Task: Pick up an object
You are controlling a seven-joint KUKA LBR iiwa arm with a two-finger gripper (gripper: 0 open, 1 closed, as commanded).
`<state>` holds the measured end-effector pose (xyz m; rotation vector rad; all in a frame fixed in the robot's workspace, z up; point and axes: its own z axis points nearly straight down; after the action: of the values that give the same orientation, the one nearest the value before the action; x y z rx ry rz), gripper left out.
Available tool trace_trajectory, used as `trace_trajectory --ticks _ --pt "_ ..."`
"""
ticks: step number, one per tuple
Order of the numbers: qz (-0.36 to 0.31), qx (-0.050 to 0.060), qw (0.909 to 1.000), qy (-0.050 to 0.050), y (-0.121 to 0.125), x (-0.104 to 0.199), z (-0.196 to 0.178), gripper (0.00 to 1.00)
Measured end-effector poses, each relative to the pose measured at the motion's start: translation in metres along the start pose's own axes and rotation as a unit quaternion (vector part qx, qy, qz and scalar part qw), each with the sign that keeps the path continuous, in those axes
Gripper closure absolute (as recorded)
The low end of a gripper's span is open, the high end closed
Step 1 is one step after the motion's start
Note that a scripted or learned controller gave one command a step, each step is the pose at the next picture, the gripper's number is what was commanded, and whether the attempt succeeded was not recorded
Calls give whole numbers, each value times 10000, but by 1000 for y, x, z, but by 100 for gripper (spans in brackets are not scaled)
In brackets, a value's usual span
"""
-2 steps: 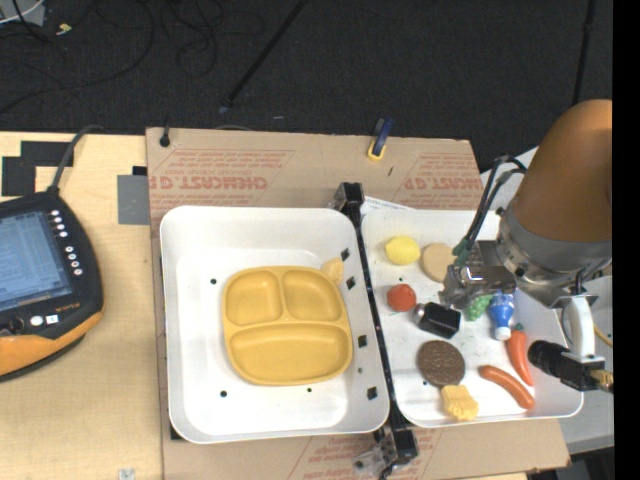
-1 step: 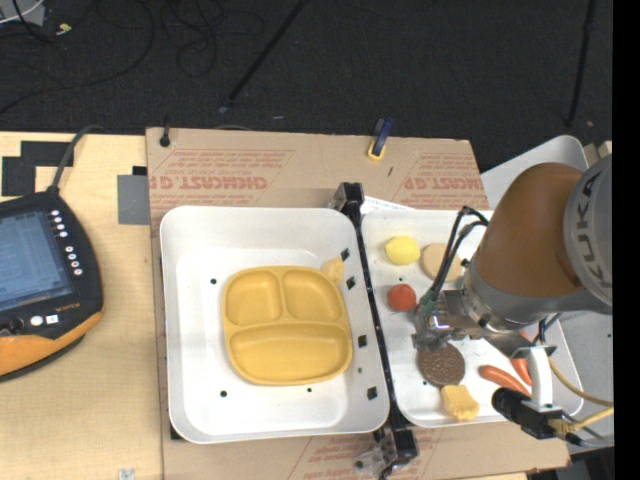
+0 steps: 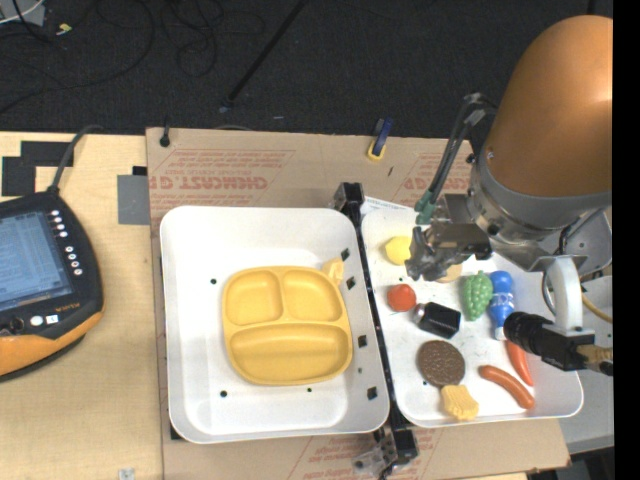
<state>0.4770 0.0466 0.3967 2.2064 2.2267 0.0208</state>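
The gripper (image 3: 432, 264) hung low over the right bin (image 3: 570, 400), beside a yellow lemon-shaped toy (image 3: 398, 249) at that bin's upper left; whether the jaws were released or clenched could not be told. No object appeared lifted, so the pick remained undone. The toy looked small, rounded and smooth.

The left bin (image 3: 190, 268) has open floor along its left and front sides; a yellow divided tray (image 3: 285, 323) takes up its middle. The right bin (image 3: 560, 400) is crowded: a yellow ball (image 3: 398, 249), red ball (image 3: 401, 297), black block (image 3: 438, 318), green grapes (image 3: 477, 293), blue piece (image 3: 500, 298), brown disc (image 3: 440, 362), yellow chunk (image 3: 460, 402) and two orange-red sausages (image 3: 507, 385) lie close together, with narrow gaps between them. The gripper (image 3: 432, 258) and arm (image 3: 550, 138) hang over its far end.
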Motion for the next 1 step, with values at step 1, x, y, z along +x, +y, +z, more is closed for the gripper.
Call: trace_trajectory --ticks 1 --pt "45 69 10000 -23 -1 -5 -26 100"
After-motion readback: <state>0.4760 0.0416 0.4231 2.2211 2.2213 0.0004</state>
